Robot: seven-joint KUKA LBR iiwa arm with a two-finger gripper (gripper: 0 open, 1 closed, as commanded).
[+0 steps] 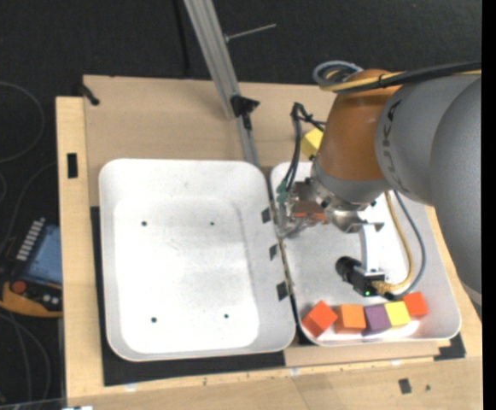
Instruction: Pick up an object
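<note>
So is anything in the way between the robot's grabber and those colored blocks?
Nothing that I can see. The gripper is by the left wall of the right bin, and the row of blocks lies along that bin's near edge. Between them there is just bare white bin floor.

Two white bins sit on a pale tan worktop (162,118). The left bin (179,254) has a few dark specks and the right bin (326,267) is plain. It holds a red-orange block (320,317), an orange block (351,316), a purple block (376,317), a yellow block (397,314) and a second red-orange block (415,305). The arm (440,135) is grey with an orange band (354,135).
</note>
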